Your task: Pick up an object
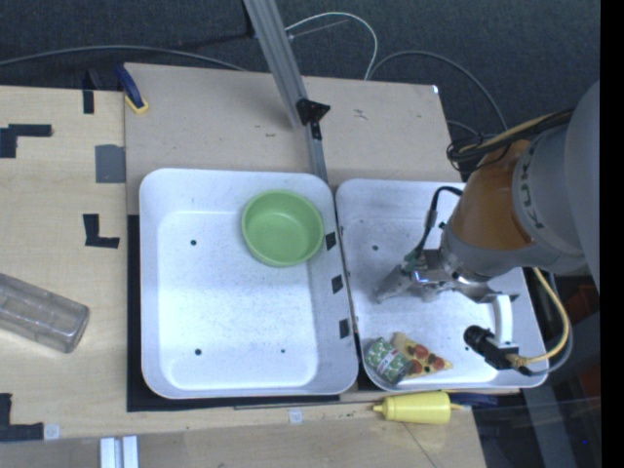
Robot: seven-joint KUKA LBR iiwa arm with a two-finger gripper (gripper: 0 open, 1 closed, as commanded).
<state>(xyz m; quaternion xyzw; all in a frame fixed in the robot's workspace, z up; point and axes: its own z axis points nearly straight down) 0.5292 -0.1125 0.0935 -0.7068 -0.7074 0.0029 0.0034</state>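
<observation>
My gripper [408, 289] hangs low over the middle of the right bin [390, 213], open, with nothing between its fingers. A small crumpled packet [400, 356] with green, red and yellow print lies in that bin's front corner, just below the gripper and apart from it. A green bowl [283, 227] sits upright in the left bin [195, 291], near its back right corner.
A yellow bottle [419, 408] lies on the bench edge in front of the right bin. A clear plastic cylinder [39, 310] lies on the bench far left. A grey pole [283, 57] slants over the back of the bench to the bins' shared wall.
</observation>
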